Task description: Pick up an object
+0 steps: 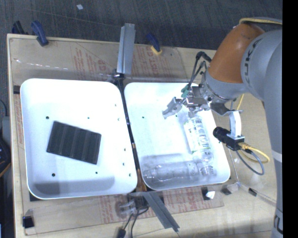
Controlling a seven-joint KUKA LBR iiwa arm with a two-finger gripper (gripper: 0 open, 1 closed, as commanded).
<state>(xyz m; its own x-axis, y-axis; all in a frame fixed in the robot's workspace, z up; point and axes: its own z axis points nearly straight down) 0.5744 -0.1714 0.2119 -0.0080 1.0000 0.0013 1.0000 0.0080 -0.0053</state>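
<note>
Nothing lifted yet: the tool (181,104) hangs splayed wide and unladen over the right white bin (139,133), both clear plastic bottles (197,135) lying untouched near the table's front-right corner.

One fixed camera watches me from above the table (64,209), tilted so it looks down at a slant rather than straight. It sits far enough back to take in both white bins whole, the left bin (27,133) well away from my gripper (185,103) and the right bin (144,103) directly under it. The table's near and far edges both fit in, with dark floor (139,4) beyond the far edge. My arm (248,58) enters from the picture's right side, cut off by the frame there.
</note>
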